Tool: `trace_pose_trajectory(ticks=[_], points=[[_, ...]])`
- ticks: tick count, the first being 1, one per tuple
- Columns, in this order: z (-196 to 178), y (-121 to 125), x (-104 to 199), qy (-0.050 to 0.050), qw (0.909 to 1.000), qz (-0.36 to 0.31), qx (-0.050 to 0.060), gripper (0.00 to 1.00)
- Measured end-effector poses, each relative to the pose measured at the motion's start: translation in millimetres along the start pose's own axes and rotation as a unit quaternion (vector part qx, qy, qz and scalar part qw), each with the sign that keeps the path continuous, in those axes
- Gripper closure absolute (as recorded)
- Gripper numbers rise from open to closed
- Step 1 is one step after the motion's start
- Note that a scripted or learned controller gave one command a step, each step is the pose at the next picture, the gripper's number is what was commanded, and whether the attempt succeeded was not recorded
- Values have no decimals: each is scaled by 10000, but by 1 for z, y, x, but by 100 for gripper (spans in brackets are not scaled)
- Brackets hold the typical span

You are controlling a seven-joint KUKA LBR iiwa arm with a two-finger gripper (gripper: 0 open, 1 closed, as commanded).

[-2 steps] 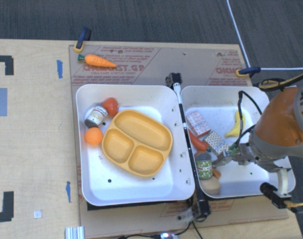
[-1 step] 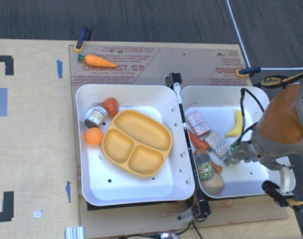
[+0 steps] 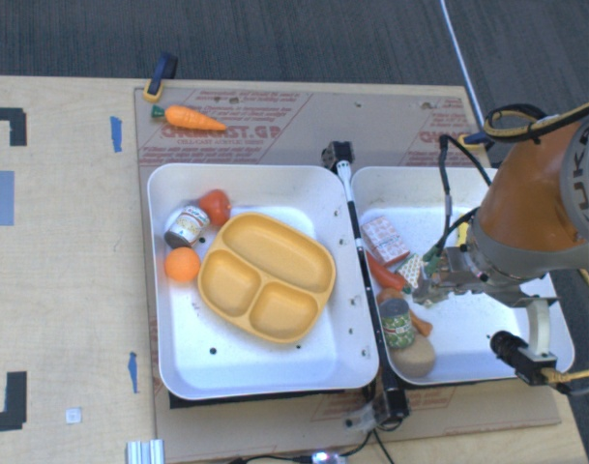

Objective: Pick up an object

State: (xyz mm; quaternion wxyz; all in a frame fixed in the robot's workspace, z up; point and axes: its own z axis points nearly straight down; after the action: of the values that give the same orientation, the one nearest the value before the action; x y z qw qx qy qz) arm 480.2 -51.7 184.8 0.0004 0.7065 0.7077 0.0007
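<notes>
Grey arm with orange band reaches in from right, bent low over right shallow white bin. End effector hangs near red packet and green-labelled jar; grip state can't be told.

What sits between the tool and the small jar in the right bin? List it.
Nothing visible. The tool hangs just above and right of the jar, with only bare bin floor between. A red carrot-like piece lies to the tool's left, off that line.

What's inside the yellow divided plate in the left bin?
The yellow divided plate shows three bare compartments with nothing lying in them. What lies beneath it in the left bin is covered.
</notes>
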Motion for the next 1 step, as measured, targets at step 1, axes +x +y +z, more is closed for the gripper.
trace_pose_trajectory(ticks=[1], points=[[0, 0, 0, -1, 10000, 3, 0, 0]])
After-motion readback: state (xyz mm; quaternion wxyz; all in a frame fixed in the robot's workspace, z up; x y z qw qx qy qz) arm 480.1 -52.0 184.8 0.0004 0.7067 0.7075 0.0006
